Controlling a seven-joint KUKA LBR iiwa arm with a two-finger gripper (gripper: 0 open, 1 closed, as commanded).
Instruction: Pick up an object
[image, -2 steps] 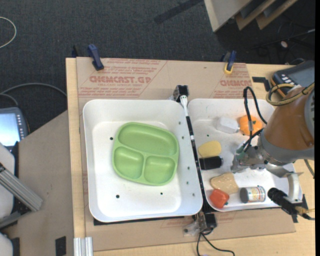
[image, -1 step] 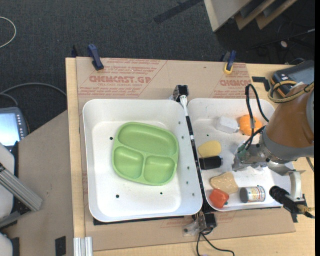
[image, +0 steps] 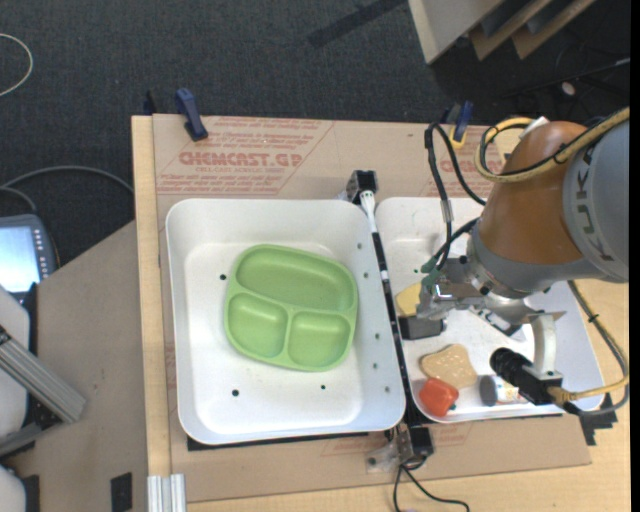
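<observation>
The yellow piece (image: 407, 298) lies in the right bin (image: 402, 228), against its left wall. The pincer (image: 425, 318) sits low just beside it, perhaps touching. The arm hides too much for me to tell whether the pincer is clenched or released. Just below lies a tan piece (image: 449, 364), with a red piece (image: 437, 397) right beside that. The left bin (image: 190, 300) holds a green plate (image: 291, 307). Both bins sit on the tabletop (image: 250, 160).
</observation>
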